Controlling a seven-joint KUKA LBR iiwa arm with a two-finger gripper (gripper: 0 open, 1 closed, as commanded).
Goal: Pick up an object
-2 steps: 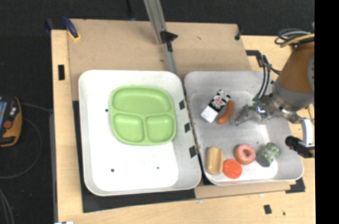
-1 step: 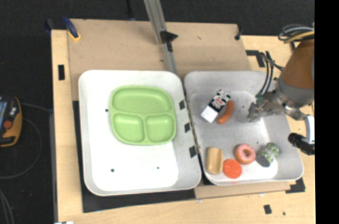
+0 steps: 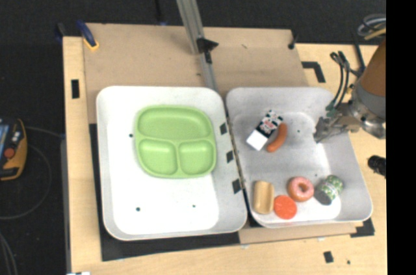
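End effector [image 3: 323, 130] over the right bin's [image 3: 305, 101] right side, nothing visibly between its fingers (apart or together: cannot tell). Candidates all in that bin: sausage [image 3: 277, 137] touching a white block [image 3: 259, 140], black-and-white toy [image 3: 270, 121] just above; bread [image 3: 262, 196], tomato [image 3: 285, 207], donut [image 3: 300, 188], green-grey lump [image 3: 329, 189] along the front edge. Left bin [image 3: 117, 202] carries a green tray [image 3: 175, 140].

The robot's arm [image 3: 372, 82] comes in from the right side, with its orange band up near the edge and a grey wrist below it. Dark cables hang beside the band. The gripper [image 3: 323, 130] sits at the end of the wrist and points to the left and a little down.
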